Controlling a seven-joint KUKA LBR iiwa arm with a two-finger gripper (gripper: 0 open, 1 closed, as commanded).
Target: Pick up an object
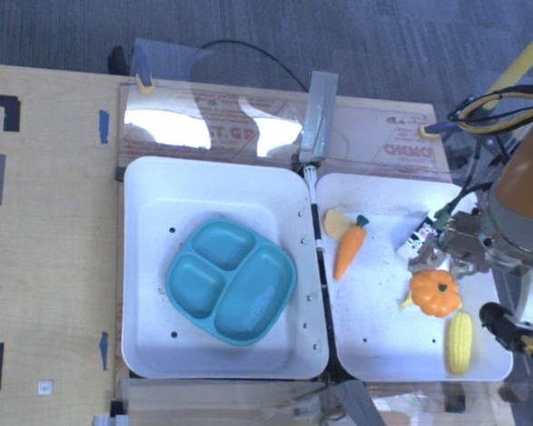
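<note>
While the metal gripper (430, 257) hangs just above the small orange plastic pumpkin (436, 294) in the right shallow white bin (376, 343), its jaws' state I cannot tell.

The arm (530, 185) enters at the right edge as a broad rounded housing — an orange band above, grey casing below. Black cables (492, 109), run with a yellow one, loop over the top of the housing and drop along its left side toward the wrist. A yellow hose or strut (530, 55) runs diagonally to the upper right corner. The gripper assembly (446, 243) is bare grey metal with blocky brackets; a small black-and-white component with a green wire sits at its left end. Finer detail — screws, markings — is too small to resolve.
</note>
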